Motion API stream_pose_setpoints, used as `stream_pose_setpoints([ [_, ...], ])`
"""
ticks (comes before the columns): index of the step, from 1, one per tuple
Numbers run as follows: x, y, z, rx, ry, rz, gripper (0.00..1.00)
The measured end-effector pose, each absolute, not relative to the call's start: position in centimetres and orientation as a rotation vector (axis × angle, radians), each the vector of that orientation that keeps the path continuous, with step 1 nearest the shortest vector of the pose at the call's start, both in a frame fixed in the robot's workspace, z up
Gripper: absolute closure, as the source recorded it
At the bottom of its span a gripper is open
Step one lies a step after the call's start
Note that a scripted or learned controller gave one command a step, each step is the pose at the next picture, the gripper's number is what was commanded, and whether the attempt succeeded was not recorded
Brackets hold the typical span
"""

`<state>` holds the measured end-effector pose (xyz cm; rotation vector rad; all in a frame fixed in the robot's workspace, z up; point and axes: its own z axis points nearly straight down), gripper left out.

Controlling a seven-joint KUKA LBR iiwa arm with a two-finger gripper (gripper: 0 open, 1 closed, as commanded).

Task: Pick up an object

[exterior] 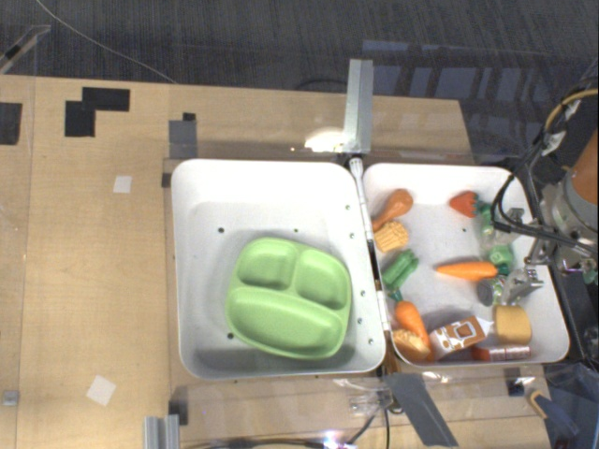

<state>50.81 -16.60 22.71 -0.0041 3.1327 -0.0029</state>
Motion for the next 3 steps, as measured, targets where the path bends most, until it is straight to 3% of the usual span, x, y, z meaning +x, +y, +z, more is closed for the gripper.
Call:
stream_pose_setpoints([
  [1, 51.3, -20.1, 10.6, -0.091, 3.125, -0.006, 0.0],
  [2, 54.5, -16.4, 9.1, -0.49, 3.087, -0.009, 0.0],
  [3, 54.4, -14.2, 9.1, -1.14, 2.907, -0.016, 0.0],
])
